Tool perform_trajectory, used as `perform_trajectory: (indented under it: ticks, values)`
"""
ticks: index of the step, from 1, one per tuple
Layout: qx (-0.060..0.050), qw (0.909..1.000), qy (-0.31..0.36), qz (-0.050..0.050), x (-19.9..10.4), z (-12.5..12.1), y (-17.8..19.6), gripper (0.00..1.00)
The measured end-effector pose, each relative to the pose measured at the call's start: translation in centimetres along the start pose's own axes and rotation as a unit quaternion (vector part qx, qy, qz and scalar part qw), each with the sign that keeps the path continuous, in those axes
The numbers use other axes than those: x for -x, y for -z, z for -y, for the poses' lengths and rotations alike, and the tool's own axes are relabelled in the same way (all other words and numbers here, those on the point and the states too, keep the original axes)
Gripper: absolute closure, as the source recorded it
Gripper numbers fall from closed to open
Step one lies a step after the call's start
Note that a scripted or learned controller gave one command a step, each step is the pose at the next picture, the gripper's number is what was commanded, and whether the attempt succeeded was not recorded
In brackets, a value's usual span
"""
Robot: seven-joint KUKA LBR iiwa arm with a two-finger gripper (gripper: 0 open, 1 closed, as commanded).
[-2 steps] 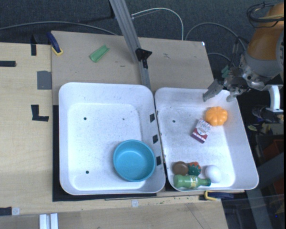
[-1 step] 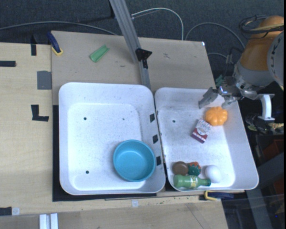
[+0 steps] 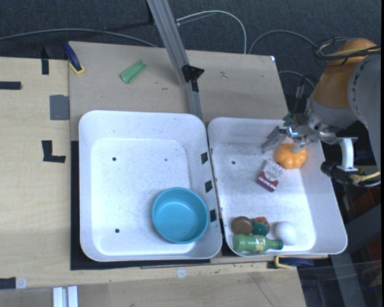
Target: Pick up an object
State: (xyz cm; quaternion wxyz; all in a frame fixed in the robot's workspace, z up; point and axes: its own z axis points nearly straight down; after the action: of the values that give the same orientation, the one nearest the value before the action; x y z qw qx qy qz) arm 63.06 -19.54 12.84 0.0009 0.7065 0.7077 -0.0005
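My gripper (image 3: 289,139) hangs over the back right part of the right bin (image 3: 243,139), fingers spread open. An orange pumpkin-like fruit (image 3: 290,157) lies just under it, touching or nearly touching the fingertips; no finger closes on it. Beside the fruit lies a small red and white packet (image 3: 269,175). At that bin's front edge sit a brown ball (image 3: 242,224), a small orange and green piece (image 3: 262,225), a white egg-shaped object (image 3: 286,233) and a green bottle (image 3: 256,243) on its side. A blue bowl (image 3: 176,215) stands in the left bin (image 3: 115,146).
A grey slanted pole (image 3: 173,37) crosses the bench behind the bins. On the bench's back part lie a green block (image 3: 132,71) and a blue and yellow clip (image 3: 73,59). Cables (image 3: 230,18) run behind the bench.
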Motion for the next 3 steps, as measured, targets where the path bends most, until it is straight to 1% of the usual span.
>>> perform_trajectory:
  ticks: [1,2,3]
  values:
    - [0.001,1.0000,0.001,0.000,-0.1,-0.1,1.3,1.00]
    - [0.002,1.0000,0.000,0.000,0.6,0.0,7.4,1.00]
    - [0.003,1.0000,0.000,0.000,0.6,-0.2,12.8,1.00]
